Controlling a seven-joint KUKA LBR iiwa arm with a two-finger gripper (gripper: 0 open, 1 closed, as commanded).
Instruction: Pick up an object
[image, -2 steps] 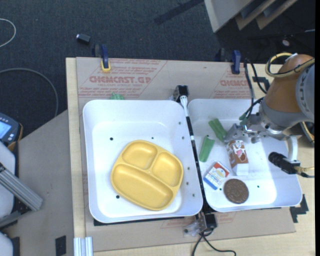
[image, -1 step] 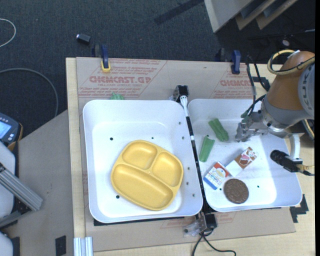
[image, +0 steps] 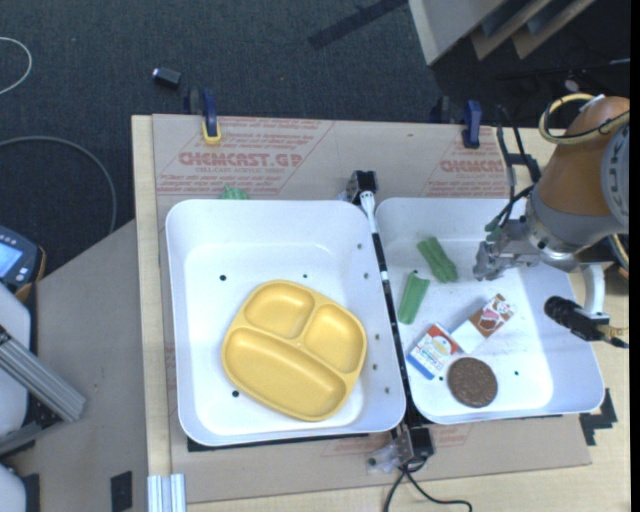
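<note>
Pincer (image: 490, 262), grip state impossible to tell, low just right of the upper green piece (image: 436, 258).

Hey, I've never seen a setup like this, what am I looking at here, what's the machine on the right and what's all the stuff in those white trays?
This is one picture from a camera fixed above a workbench, looking down at a slant. The grey machine with the orange band at the right is a robot arm; a program steers it, and its job is to pick something up. Its claw hangs over the right tray, near the top. I can't tell whether the claw is open or shut, and nothing is visibly held in it.

The left tray holds a yellow divided plate. The right tray holds two green pieces, a small red-and-white carton, a small white, blue and red packet and a brown round disc.

Both trays sit on a board held by blue clamps.
</note>
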